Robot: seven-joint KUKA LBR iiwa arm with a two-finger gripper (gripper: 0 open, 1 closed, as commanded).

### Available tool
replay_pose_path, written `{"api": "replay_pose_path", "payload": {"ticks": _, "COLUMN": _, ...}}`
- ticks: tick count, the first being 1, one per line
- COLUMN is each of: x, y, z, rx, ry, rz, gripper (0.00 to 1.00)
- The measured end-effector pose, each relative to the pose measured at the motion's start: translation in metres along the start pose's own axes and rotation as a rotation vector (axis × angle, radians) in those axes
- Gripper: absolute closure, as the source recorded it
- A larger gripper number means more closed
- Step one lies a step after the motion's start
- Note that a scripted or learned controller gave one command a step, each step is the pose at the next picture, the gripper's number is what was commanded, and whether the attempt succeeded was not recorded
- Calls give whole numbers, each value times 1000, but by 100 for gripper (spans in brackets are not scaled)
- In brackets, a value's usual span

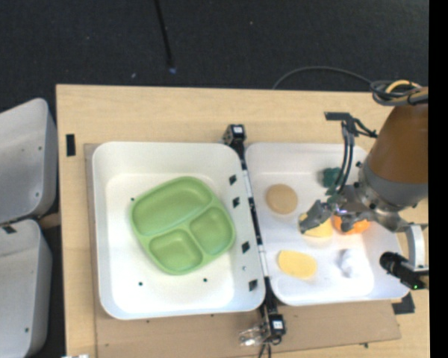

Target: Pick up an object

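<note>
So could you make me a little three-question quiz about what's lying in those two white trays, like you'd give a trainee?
1. True or false: the green divided plate lies in the same bin as the round tan disc.
2. Which lies nearest the camera view's bottom edge: A) the tan disc, B) the yellow oval piece, C) the dark green piece?
3. Fill in: the gripper is down in the ____ bin, by a yellow and an orange piece.

Key
1. False: the plate lies in the left bin, the disc in the right bin.
2. B.
3. Right.
</note>
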State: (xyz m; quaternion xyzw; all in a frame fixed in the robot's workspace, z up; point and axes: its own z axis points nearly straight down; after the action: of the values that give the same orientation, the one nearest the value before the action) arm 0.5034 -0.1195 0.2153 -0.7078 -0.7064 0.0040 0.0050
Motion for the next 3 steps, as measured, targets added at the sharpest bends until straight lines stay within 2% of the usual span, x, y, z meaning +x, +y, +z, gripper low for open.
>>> {"api": "replay_pose_path", "payload": {"ticks": 1, "x": 0, "y": 3, "z": -7, "rx": -14, "ry": -2, "rz": -3, "gripper": 0}}
{"api": "replay_pose_path", "payload": {"ticks": 2, "x": 1, "y": 3, "z": 36, "rx": -9, "ry": -1, "rz": -1, "gripper": 0}}
{"api": "replay_pose_path", "payload": {"ticks": 3, "x": -8, "y": 7, "z": 95, "rx": -9, "ry": -2, "rz": 0, "gripper": 0}}
